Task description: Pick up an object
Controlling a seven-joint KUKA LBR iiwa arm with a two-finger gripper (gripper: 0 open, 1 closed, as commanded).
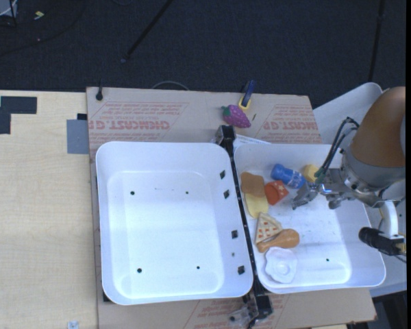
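The right bin [370,269] holds several toy foods. A tan bread piece [253,190] lies by its left wall, with a red piece [275,192] beside it. A blue object [286,175] and a yellow one [309,172] lie farther back. A pizza slice [265,227], an orange drumstick [283,238] and a white egg [281,266] lie toward the front. My gripper [303,199] hangs over the bin's middle, just right of the red piece and below the blue one. It is open, with nothing between its fingers.
The left bin [164,225] stands beside the right one, sharing a black-clipped divide [234,204]. A purple toy [238,117] and a blue-yellow item [247,94] lie on the cardboard behind the bins. The arm's orange band [383,129] is over the right bin's far right edge.
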